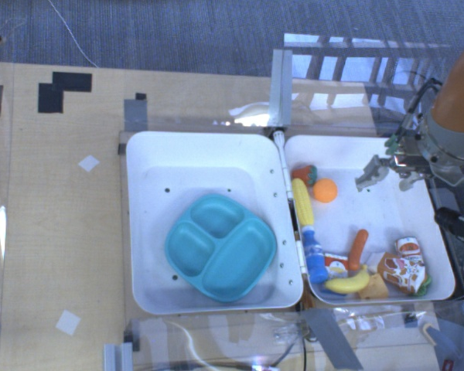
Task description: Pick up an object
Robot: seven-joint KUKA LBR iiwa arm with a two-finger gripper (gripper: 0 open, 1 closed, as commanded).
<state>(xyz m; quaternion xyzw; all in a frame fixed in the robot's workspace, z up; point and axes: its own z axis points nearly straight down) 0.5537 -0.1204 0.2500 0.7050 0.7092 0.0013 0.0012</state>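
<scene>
Plainly, the pick is not yet made: the gripper (pixel 377 171) hangs above the right bin (pixel 445 263), its fingers apart with nothing between them, and every object lies on the bin floor. Reach, closing and lift are all left, I judge. No target is fixed by the task; the nearest thing is the orange ball (pixel 325 190), just to the gripper's left and a little below in the view, round and so without a long axis. Further left lies the corn (pixel 301 202), its length running up and down the view along the bin's wall. Below the gripper the sausage (pixel 358 249) lies nearly upright in the view, tilted slightly right at its top; the banana (pixel 348 284) lies crosswise beneath it.
</scene>
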